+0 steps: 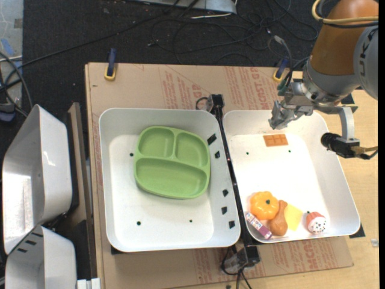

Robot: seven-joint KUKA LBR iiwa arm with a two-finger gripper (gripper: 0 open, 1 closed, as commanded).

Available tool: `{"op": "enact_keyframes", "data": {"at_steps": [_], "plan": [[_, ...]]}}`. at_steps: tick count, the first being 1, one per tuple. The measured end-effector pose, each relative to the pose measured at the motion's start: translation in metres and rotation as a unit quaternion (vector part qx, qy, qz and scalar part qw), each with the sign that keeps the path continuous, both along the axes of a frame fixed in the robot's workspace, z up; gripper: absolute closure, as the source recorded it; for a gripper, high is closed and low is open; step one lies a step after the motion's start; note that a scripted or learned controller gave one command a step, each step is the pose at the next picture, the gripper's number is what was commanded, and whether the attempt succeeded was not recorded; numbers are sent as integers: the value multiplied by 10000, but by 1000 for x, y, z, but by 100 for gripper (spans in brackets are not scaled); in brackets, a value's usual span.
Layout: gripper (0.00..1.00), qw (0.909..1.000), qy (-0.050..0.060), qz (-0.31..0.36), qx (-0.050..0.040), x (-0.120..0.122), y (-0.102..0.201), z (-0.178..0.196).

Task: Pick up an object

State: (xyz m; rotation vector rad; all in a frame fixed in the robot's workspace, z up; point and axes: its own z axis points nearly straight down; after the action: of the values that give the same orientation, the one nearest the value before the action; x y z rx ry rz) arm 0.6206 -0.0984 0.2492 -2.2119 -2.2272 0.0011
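The right bin (337, 179) holds a flat orange waffle-like piece (275, 140) near its far edge. A cluster of toy foods lies at its near edge: an orange pumpkin (264, 205), a brown drumstick (280, 220), a yellow piece (293, 216), a small purple-and-white tube (257, 224) and a white-and-red piece (316, 222). My gripper (279, 120) hangs over the far edge of the right bin, just above and behind the orange waffle piece, with nothing seen between its fingers.
The left bin (114, 179) holds a green divided plate (172, 162). A black divider with clips (224, 161) runs between the bins. Clamps (110, 71) sit on the cardboard's far edge. White containers (33, 167) stand at the far left.
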Motion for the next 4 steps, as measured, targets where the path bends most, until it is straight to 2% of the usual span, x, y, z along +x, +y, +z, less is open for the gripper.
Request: {"op": "enact_keyframes", "data": {"at_steps": [1, 2, 4], "plan": [[100, 10000, 4, 0, 0, -25, 43, -13], [100, 10000, -3, 4, 3, -45, 88, -5], [100, 10000, 6, 7, 1, -78, 181, -21]]}}
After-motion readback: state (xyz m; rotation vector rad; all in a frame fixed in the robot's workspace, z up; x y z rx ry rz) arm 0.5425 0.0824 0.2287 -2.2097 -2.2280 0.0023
